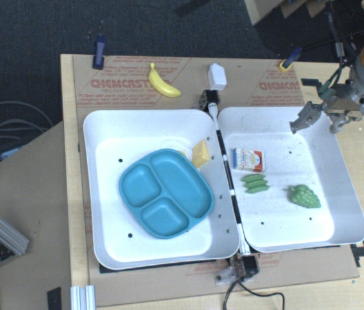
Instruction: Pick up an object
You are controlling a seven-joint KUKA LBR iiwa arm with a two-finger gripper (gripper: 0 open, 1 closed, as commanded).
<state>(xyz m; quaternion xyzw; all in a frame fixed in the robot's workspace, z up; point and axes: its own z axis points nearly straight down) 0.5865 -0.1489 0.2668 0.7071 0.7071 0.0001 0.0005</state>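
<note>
Blue tray (164, 193): three-compartment, smooth plastic, in left bin (101, 166).
Right bin (337, 192): holds the small things.
Gripper (319, 116): fingers spread apart, nothing between, above right bin's far edge.
Carton (248, 159): flat, long axis left-right.
Green bunch (304, 196): knobbly, near right wall.
Pea pods (255, 183): lying left-right, just below carton.

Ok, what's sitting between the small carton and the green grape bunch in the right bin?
In the camera view, the green pea pods lie just below the carton, left of the grape bunch. Otherwise the stretch is bare white bin floor.
</note>
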